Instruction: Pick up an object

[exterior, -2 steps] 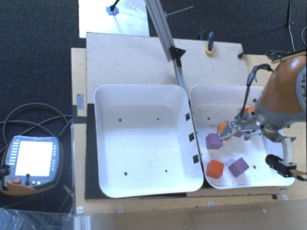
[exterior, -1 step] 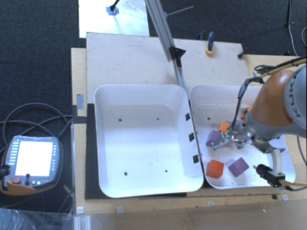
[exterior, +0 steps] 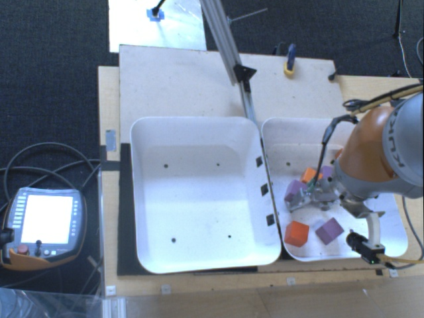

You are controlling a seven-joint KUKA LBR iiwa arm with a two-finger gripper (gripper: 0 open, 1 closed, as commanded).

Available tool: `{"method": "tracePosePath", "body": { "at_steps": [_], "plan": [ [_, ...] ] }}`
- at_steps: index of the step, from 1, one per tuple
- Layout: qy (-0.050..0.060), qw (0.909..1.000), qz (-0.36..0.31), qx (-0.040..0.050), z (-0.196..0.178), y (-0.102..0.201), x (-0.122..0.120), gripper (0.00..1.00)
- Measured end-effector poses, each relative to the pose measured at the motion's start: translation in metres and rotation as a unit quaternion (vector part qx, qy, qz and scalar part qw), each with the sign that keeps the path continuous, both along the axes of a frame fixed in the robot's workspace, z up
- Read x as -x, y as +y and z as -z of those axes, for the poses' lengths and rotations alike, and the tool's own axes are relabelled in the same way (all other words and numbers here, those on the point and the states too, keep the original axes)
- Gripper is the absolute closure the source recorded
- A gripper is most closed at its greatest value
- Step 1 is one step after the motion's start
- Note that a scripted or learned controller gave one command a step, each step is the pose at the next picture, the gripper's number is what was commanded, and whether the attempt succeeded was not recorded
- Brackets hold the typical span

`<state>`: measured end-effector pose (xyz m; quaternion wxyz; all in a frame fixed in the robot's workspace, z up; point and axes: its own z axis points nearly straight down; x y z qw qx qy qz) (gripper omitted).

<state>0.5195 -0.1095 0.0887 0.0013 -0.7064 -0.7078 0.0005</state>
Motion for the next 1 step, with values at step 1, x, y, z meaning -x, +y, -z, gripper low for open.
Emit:
{"method": "tracePosePath", "body": {
  "at_steps": [1],
  "plan": [
    [-0.002,1.0000,0.000,0.0004,-0.0122,-0.0006,-0.0017,1.00]
  ]
}}
